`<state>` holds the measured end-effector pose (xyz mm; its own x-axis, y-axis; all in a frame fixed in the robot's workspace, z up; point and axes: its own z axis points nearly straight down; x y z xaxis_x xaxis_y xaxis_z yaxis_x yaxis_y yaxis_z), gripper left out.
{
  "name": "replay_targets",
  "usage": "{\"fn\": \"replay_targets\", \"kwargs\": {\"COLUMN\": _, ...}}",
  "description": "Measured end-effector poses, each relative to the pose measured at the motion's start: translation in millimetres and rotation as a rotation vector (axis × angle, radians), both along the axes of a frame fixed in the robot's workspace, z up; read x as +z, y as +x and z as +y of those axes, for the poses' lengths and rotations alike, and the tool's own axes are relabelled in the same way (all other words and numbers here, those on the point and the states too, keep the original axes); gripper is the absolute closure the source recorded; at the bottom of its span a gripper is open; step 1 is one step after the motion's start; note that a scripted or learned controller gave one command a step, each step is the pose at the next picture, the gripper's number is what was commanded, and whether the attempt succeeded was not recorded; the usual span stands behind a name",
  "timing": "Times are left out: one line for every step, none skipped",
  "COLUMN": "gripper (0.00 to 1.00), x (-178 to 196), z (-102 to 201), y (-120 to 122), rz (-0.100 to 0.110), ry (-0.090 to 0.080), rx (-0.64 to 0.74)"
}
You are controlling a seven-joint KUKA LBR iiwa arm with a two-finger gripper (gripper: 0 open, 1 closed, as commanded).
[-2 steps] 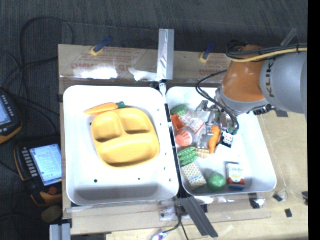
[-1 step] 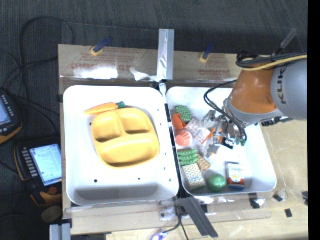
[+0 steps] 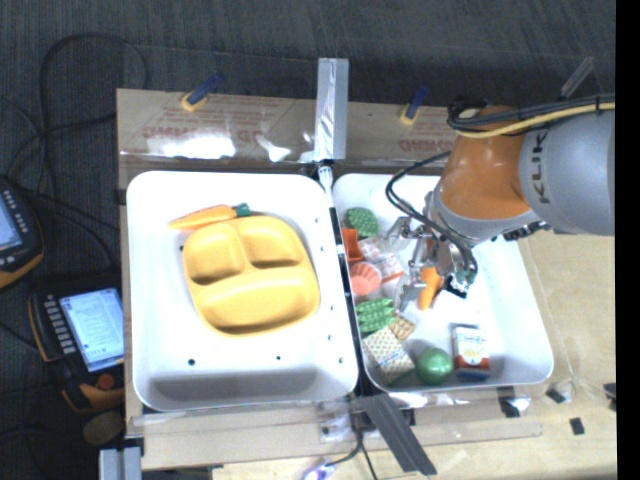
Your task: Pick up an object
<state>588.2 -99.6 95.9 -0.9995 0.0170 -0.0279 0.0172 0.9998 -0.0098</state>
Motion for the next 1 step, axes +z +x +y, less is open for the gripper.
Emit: {"fn": "replay_targets", "kwargs": {"gripper": 0.0, "x": 0.7, "z": -2.3, "y": -50.8, "rz": -0.013, "ry": 0.01, "rx": -0.13}}
